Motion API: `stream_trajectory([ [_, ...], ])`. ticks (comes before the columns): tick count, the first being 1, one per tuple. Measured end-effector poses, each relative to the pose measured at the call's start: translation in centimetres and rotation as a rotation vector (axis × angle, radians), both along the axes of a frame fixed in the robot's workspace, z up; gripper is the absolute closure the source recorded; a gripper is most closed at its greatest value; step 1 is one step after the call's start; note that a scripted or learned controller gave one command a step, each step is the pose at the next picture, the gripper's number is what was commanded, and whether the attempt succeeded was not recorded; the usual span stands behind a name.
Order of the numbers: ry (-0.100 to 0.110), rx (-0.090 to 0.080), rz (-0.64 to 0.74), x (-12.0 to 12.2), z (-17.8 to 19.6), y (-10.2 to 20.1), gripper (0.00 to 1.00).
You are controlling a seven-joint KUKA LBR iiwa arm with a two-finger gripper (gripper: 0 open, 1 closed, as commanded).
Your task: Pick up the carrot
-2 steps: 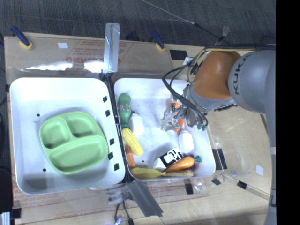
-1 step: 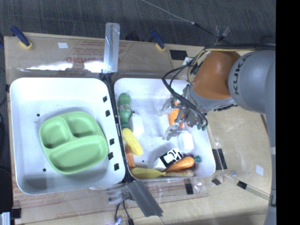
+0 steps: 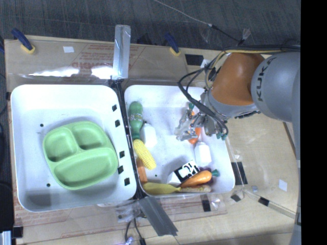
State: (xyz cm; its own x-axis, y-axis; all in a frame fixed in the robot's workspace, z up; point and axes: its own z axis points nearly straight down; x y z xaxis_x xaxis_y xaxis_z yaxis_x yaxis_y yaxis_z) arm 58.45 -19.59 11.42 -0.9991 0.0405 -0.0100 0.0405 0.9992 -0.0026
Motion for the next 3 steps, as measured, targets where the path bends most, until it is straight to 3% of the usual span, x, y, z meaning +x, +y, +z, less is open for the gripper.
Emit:
stream_trajectory([
  [1, 0.0, 0.0, 0.001, 0.0, 0.0, 0.0, 0.0],
  [2, -0.004, -0.002, 0.007, 0.2, 1.1, 0.1, 1.0],
  [3, -0.004, -0.001, 0.008, 0.2, 1.0, 0.2, 0.0],
])
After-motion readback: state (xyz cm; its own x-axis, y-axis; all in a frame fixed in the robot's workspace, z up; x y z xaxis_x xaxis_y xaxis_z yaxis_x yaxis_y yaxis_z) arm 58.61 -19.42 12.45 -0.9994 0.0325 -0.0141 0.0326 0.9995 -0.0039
